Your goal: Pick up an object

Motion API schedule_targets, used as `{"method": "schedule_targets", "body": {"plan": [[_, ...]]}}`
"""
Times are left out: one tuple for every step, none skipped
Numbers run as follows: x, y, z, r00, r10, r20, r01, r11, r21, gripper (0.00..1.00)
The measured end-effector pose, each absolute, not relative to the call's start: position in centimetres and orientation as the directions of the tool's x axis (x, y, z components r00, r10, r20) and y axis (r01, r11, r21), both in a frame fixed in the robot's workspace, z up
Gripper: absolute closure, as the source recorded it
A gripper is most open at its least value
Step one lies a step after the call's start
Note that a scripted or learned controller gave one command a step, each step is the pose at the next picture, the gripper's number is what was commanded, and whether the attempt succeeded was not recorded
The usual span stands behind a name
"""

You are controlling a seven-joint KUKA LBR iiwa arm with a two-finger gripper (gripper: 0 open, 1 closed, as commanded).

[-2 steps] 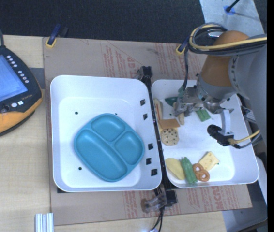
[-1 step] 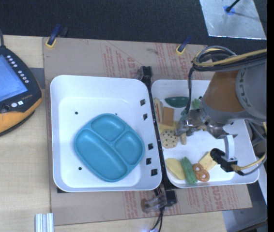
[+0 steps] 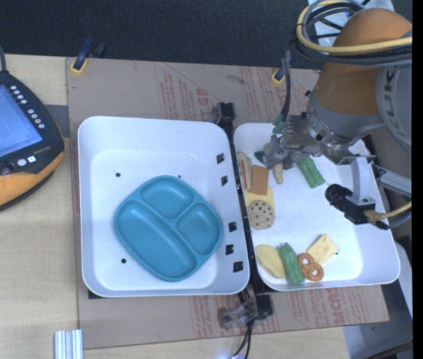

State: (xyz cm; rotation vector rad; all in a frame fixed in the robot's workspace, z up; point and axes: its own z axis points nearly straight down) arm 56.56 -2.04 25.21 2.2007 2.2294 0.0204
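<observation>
The right bin (image 3: 346,223) holds several toy foods. At its upper left, my gripper (image 3: 274,155) hangs low over the bin. A small yellow piece (image 3: 278,175) lies just below it and a tan bread slice (image 3: 258,179) just to its left. A green piece (image 3: 310,173) lies to the right, under the wrist. A yellow cylinder with a dotted end (image 3: 260,211) lies lower along the left wall. A yellow slice (image 3: 269,259), a green pickle (image 3: 291,264), an orange pretzel (image 3: 310,268) and a cheese wedge (image 3: 322,247) cluster along the front of the bin.
The left bin (image 3: 99,148) holds a blue divided plate (image 3: 168,227). A control pendant (image 3: 10,144) rests on the bench at far left. The arm's black cable fitting (image 3: 350,203) hangs over the right bin's right side.
</observation>
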Motion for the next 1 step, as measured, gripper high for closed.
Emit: {"method": "schedule_targets", "body": {"plan": [[51.55, 0.76, 24.16, -0.008, 1.0, 0.001, 1.0, 0.008, -0.009, 1.0]]}}
